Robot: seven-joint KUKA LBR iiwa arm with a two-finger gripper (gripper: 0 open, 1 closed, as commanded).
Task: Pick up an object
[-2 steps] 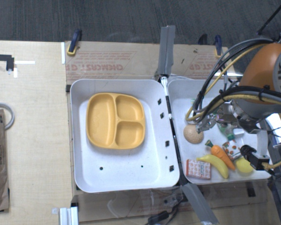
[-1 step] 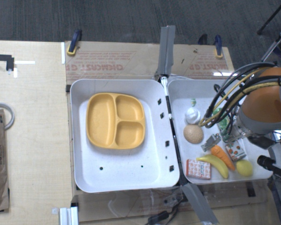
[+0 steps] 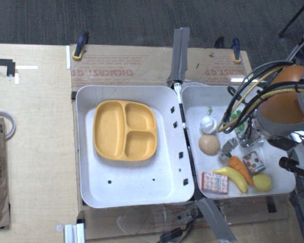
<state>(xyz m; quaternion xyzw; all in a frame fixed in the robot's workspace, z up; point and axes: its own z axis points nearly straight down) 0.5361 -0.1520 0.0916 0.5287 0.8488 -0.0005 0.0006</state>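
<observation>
Gripper (image 3: 228, 148) sits mid right bin (image 3: 192, 135), grip state can't tell; carrot (image 3: 240, 168) just lower-right of it, long axis running down-right, w/ banana (image 3: 233, 177) alongside

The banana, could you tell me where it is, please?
The banana lies in the right bin, near its front, between the carrot and the small pink box.

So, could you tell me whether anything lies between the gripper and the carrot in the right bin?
Nothing visible does. The gripper sits low in the right bin, right beside the carrot's upper end. The round tan ball lies to its left and the banana below, both off that path.
</observation>
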